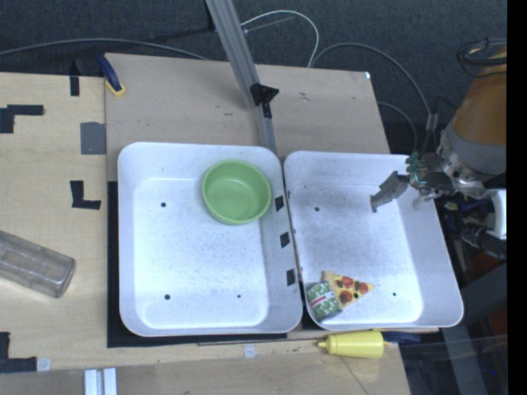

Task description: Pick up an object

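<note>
My gripper (394, 189) hangs over the right bin (428, 303), holding nothing; finger spacing unreadable. Approach step: next, descend onto the pizza slice (351, 288).

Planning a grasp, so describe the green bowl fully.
The bowl is pale green, round and shallow, plastic-looking, with a plain rim and a smooth inside holding nothing. It stands upright, mouth up, on the floor of the left bin, near its far wall and towards its right side. Only the bin touches it; the tool is over the other bin.
</note>
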`<state>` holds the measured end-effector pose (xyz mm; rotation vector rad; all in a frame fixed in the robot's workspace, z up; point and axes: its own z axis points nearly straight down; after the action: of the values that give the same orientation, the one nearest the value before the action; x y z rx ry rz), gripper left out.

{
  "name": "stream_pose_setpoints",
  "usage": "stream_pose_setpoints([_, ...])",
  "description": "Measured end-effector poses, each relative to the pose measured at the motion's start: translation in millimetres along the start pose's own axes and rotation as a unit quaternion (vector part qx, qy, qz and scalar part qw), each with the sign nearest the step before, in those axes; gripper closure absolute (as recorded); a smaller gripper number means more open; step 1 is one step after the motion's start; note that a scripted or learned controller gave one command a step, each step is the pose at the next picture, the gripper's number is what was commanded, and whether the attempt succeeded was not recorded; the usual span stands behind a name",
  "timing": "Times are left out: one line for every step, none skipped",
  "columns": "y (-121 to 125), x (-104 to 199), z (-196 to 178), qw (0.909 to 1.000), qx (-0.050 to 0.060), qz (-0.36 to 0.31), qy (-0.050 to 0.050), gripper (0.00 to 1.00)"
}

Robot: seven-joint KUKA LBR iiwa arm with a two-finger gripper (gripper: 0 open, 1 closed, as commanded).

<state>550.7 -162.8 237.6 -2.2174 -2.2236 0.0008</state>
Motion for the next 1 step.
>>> stream_pose_setpoints([0.0,0.0,0.0,1.0,0.0,0.0,0.0,0.0])
